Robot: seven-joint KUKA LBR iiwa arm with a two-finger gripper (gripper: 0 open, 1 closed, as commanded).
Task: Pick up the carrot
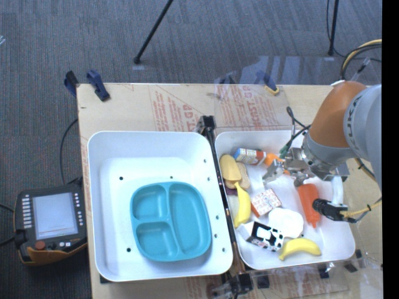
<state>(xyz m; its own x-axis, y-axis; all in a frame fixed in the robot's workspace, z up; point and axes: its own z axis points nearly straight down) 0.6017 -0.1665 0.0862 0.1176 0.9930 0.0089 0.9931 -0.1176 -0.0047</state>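
**Two white bins and one orange carrot**

Two white bins sit side by side on the worktop (168,108). The left bin (106,161) holds a blue plate (170,221) with three parts in it. The right bin (349,242) is full of toy food.

The carrot (308,204) lies in the right bin, near its right side. It is orange and points down toward the front of the bin. A white round thing (285,220) lies just beside it on the left.

The grey arm (355,126) with its orange band comes in from the right. Its end effector (288,167) hangs over the back part of the right bin, just above and a little left of the carrot's top end. I cannot tell if it is spread apart or closed, and nothing can be seen in its grip.

A yellow banana (300,248) lies at the front of the bin. Another banana (242,207) lies by the left wall. A small red and white box (265,202) sits between that banana and the carrot. A black and white thing (267,235) lies near the front.
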